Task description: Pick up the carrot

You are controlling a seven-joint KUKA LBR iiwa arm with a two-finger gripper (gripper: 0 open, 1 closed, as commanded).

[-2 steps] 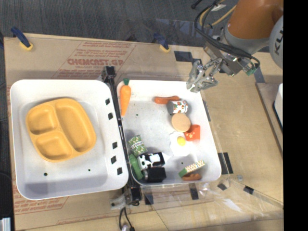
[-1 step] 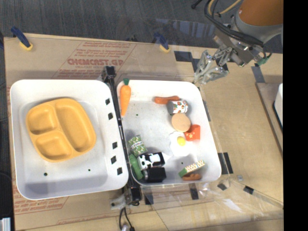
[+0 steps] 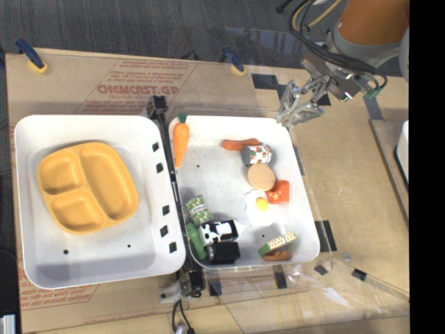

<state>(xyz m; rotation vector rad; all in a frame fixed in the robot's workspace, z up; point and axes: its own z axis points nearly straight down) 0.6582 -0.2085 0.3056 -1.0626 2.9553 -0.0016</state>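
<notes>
An orange carrot (image 3: 180,140) with a green top lies upright along the left wall of the right bin (image 3: 229,127), near its far left corner. My gripper (image 3: 295,110) hangs above the far right corner of that bin, well to the right of the carrot. Its two metal fingers (image 3: 287,108) stand slightly apart with nothing between them.
The right bin also holds a sausage (image 3: 240,145), a small can (image 3: 258,155), a round cookie (image 3: 261,178), a red block (image 3: 279,192), a fried egg (image 3: 257,203), a cow toy (image 3: 221,232) and a green packet (image 3: 197,209). A yellow divided plate (image 3: 87,186) lies in the left bin (image 3: 28,134).
</notes>
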